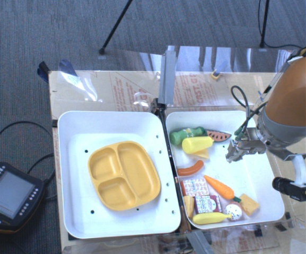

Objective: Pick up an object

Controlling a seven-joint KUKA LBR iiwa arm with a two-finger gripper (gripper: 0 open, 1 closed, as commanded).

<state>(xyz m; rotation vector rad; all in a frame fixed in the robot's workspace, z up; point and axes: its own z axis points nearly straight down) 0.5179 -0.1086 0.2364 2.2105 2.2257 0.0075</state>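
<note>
Grey carpet was seen around the tabletop (116, 91), on which two shallow white bins were set side by side. A yellow divided plate (123, 174) was lying in the left bin (71, 142). The right bin (263, 194) was filled with toy food: a green pepper (182, 135), a yellow corn cob (196, 144), a watermelon slice (219, 136), a sausage (189, 168), a carrot (219, 187), a banana (211, 218), a cheese wedge (248, 204) and small printed packets (195, 187). The hand (233, 155) was positioned over the right bin's upper middle, just right of the corn cob and below the watermelon slice. Nothing was seen between its fingers; whether they were apart or together could not be told.
</note>
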